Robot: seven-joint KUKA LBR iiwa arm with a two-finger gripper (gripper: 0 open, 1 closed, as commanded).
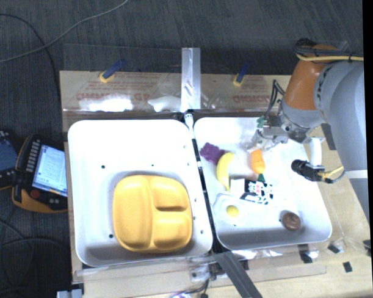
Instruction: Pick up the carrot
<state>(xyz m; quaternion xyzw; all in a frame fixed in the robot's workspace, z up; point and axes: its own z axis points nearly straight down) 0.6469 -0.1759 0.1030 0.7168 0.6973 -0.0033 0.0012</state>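
Two white bins side by side; right bin (311,223) holding carrot (258,160), small and orange, upper middle, just beside banana (224,169) and near purple piece (210,152). Gripper (267,136) just above carrot, near far wall; claw spread or pressed together: cannot tell, too blurred. Nothing seen pinched. Likely step: descend on carrot. Best done by centring over orange body, closing across narrow width, keeping clear of banana and black-white item (259,191) just below. Also in right bin: fried egg toy (232,210), brown round piece (291,220). Yellow divided tray (153,212) in left bin (92,148). Red print on clear sheet (129,89) behind bins, unreadable. No brands legible.
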